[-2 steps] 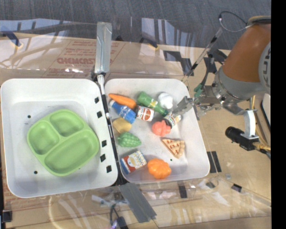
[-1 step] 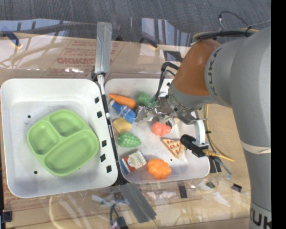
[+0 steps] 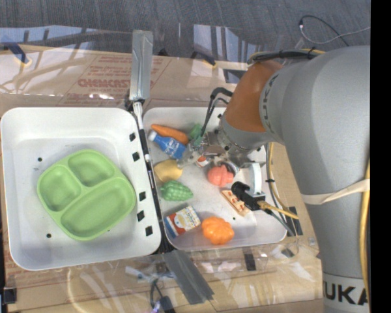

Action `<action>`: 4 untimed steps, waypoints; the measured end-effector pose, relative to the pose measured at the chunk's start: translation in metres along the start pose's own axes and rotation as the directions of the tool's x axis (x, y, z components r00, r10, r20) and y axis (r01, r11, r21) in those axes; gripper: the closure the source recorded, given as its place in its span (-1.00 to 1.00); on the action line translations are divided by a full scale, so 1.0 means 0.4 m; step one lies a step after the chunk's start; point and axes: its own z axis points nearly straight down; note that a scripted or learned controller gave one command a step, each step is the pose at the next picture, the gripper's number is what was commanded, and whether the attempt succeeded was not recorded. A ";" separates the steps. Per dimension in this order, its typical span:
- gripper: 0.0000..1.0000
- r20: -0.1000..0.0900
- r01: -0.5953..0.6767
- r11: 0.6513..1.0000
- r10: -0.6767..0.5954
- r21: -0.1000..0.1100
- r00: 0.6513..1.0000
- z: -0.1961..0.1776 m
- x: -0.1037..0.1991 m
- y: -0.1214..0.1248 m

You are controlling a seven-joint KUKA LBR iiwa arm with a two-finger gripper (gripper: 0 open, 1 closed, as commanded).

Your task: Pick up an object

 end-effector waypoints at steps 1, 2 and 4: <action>-1.00 -0.029 0.039 0.999 -0.039 -0.002 0.999 -0.045 -0.082 -0.010; -1.00 -0.004 -0.174 0.985 0.174 -0.001 0.985 -0.103 -0.189 -0.089; -1.00 -0.001 -0.231 0.973 0.231 -0.001 0.973 -0.025 -0.169 -0.167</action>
